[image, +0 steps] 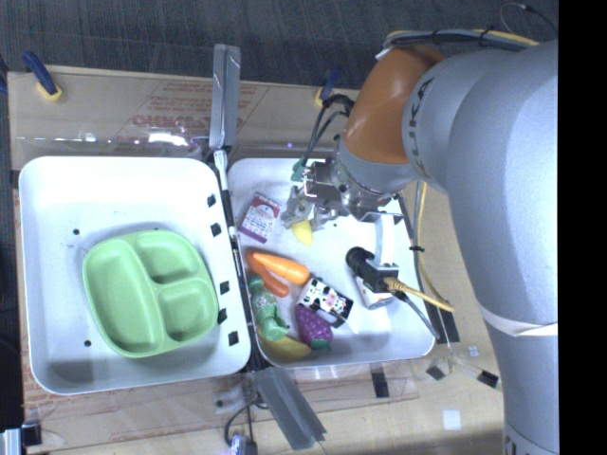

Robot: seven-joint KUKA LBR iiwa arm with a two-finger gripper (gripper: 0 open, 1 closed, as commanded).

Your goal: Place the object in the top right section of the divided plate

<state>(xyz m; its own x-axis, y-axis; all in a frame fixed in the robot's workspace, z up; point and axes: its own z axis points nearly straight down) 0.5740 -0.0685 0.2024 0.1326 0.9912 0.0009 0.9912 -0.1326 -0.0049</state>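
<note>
nearest the camera, the front rim of the left bin (57, 373) is seen just in front of the green divided plate (102, 303). the plate is laid flat in that bin, with open white floor left all round it, widest on its far side. its top right section (174, 259) is turned toward the wall shared with the right bin (403, 347).

to the right of the plate, beyond that wall, the near end of the right bin is crowded. a banana (285, 348) is pressed along the front rim, with purple grapes (314, 326) and a green toy (267, 313) just behind it. a cow-patterned block (326, 300) is touching the grapes.

level with the plate's top right section, a carrot (281, 266) is laid slantwise, close to the shared wall.

farther than the plate's far edge, a small yellow piece (302, 233) is seen right at the tip of the gripper (305, 211), well apart from the plate. whether the gripper is clenched on it or released cannot be told. a maroon packet (259, 218) is set just beside the piece, on the plate's side.

open floor is left in the right bin's far corner. the grey arm (474, 159) is stretched over that bin's right rim, and the bench (114, 98) is seen beyond both bins.
</note>
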